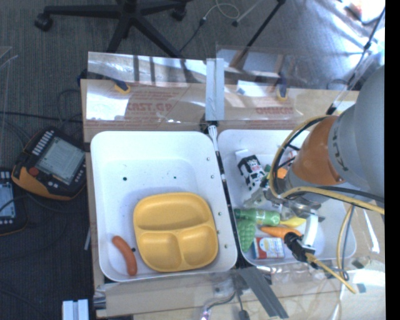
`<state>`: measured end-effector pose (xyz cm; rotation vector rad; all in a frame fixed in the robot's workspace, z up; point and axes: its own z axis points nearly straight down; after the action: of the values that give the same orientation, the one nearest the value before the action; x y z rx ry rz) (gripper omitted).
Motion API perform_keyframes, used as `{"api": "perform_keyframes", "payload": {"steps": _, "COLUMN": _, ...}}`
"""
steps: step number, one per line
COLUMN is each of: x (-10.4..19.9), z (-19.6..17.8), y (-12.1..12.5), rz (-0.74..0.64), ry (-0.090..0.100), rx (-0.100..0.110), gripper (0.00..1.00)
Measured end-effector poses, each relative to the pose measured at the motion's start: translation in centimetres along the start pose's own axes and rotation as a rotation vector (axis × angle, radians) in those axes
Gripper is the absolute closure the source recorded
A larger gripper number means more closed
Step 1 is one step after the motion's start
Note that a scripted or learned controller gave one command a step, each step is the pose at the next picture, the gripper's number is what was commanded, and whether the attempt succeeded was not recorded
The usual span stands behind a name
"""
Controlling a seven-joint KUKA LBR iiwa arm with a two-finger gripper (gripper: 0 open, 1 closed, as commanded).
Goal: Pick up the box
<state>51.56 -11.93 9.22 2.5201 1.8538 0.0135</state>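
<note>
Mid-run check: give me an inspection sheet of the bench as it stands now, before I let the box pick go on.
Surface: left bin and right bin, white, side by side.
Job's things: box, white and red, lying at the right bin's near edge among other items.
Clutter: yellow plate and sausage in the left bin; green bottle, carrot and a black-and-white item in the right bin.
Grippers: gripper low over the right bin's pile, just beyond the box; grasp cannot be judged.
Cables: yellow cables loop from the wrist over the right bin.
Surroundings: teach pendant on the floor to the left; chair base behind.
</note>
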Motion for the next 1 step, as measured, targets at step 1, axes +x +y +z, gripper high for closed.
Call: {"api": "perform_keyframes", "payload": {"steps": 1, "x": -0.23, "z": -0.13, "y": -2.45, "rz": 0.583, "ry": 0.003, "rx": -0.010, "gripper": 0.00}}
